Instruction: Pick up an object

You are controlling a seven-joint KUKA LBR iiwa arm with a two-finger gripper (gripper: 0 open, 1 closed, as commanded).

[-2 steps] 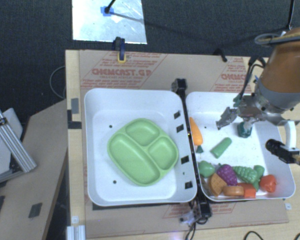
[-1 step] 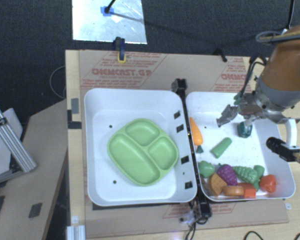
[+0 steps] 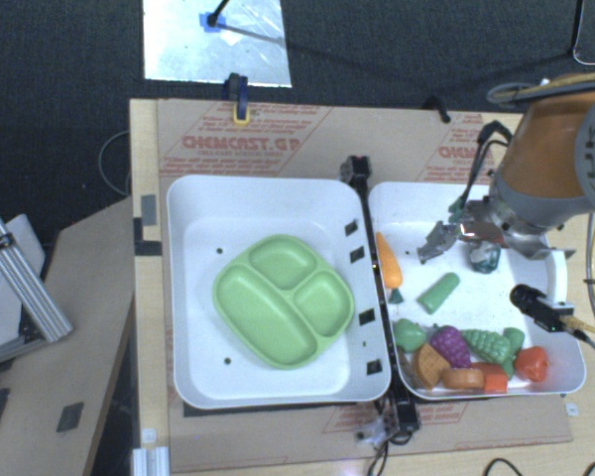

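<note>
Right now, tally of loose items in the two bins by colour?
Green: 5 - plate, block, three toys near
Orange/brown: 4 - carrot, three near
Purple: 1 - grapes
Red: 1 - tomato
Dark, under pincer: 1
Total: 12; the pile overlaps, so approximate.
</note>
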